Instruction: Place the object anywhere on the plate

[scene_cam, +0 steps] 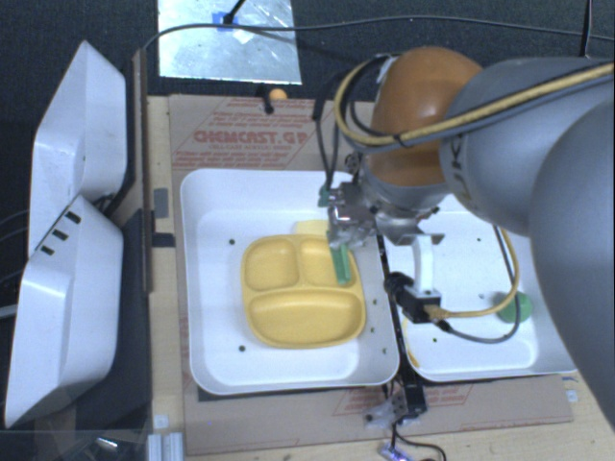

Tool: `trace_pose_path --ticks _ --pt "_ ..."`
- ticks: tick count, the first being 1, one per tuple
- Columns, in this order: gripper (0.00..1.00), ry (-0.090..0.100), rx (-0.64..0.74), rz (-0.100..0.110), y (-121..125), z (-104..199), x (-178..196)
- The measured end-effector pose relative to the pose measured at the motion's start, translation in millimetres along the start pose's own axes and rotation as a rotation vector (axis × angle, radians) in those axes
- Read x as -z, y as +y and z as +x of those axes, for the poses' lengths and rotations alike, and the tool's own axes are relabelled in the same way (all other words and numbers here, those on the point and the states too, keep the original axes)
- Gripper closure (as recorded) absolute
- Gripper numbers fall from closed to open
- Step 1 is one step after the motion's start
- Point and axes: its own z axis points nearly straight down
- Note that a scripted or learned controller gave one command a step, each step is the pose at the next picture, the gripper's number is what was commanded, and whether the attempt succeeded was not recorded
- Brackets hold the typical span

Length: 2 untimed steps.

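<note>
In the camera view, the grey arm [538, 152] with its orange band [418, 113] reaches in from the right and hangs over the seam between the two white bins. The left bin [216, 257] holds a yellow plate [288, 301] with three compartments, two small ones at the top and one wide one below. The claw [341, 233] sits just above the plate's upper right corner. A slim green object [341, 265] hangs upright from the claw, its top caught between the fingers and its lower end reaching down to the plate's right rim, beside the upper right compartment. The claw is thus clenched on the green object. Whether the object's tip touches the plate cannot be told. A pale yellowish thing [309, 227] lies on the bin floor just behind the plate, partly hidden by the claw. The right bin [480, 349] lies under the arm, with a yellow and black cable [471, 315] looping over it and a small green thing [520, 306] near its right side. Both bins rest on brown cardboard [240, 133] spread over the tabletop.
</note>
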Motion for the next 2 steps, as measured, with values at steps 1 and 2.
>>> trace_pose_path --ticks 1,2 --pt "1.0 -0.001 -0.003 0.0 -24.5 22.2 0.7" --pt "0.0 -0.001 -0.005 0.0 -24.0 20.9 0.8"
